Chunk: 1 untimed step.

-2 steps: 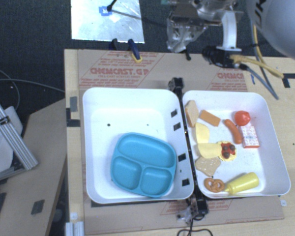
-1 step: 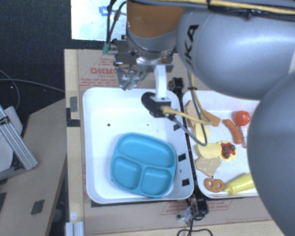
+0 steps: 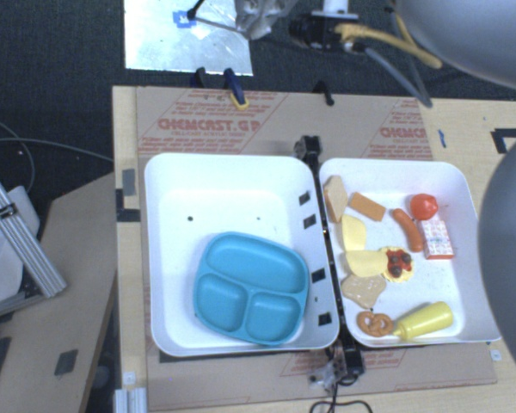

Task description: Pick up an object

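Note:
The right bin [image 3: 464, 188] holds several toy foods: a bread slice [image 3: 334, 198], an orange cracker [image 3: 367, 206], a sausage [image 3: 406, 228], a red tomato [image 3: 424, 206], a red and white packet [image 3: 437, 239], a yellow cheese wedge [image 3: 353, 231], a small tart with red topping [image 3: 399, 263], a toast piece [image 3: 363, 290], a pretzel [image 3: 374, 323] and a yellow bottle [image 3: 426, 319]. My gripper [image 3: 258, 20] hangs high at the top of the view, beyond both bins and far from the food.
A blue three-compartment plate [image 3: 251, 287] lies in the left bin [image 3: 181, 188]. A silver sheet [image 3: 185, 24] lies behind the bench. The grey arm [image 3: 464, 15] crosses the top right corner, and cables [image 3: 387, 46] trail from it.

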Available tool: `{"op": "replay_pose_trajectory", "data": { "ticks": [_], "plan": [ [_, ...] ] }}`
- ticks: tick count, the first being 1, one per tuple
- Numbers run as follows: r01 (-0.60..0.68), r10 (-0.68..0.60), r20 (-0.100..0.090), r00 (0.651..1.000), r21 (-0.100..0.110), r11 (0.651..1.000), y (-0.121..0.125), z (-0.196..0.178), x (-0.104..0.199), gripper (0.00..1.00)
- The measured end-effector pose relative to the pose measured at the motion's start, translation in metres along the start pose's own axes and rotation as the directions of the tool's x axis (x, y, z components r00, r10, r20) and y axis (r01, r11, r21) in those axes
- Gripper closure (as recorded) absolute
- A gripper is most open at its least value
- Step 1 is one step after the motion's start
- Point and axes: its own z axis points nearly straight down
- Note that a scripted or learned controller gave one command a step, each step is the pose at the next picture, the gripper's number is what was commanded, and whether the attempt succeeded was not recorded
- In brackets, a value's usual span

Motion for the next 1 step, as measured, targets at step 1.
{"op": "replay_pose_trajectory", "data": {
  "ticks": [1],
  "plan": [
    [0.003, -0.003, 0.010, 1.000, 0.037, 0.999, -0.0941, 0.1431, 0.0041, 1.00]
  ]
}}
